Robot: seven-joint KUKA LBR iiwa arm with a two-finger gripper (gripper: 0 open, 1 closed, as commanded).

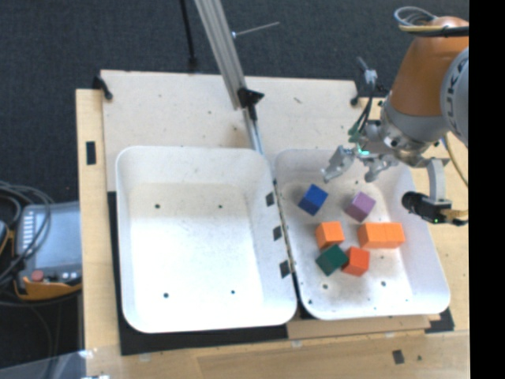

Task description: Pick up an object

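On the worktop (pixel 181 109) we see two white bins; the right bin (pixel 426 290) holds six blocks. The hand (pixel 357 166), fingers apart and holding nothing, hovers over its far edge.

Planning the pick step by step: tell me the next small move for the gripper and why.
Probably lower the gripper toward the purple block, the nearest one. The fingers look spread with nothing between them, hovering above the right bin. The purple block stands apart from the blue block and the orange blocks, leaving room for the fingers.
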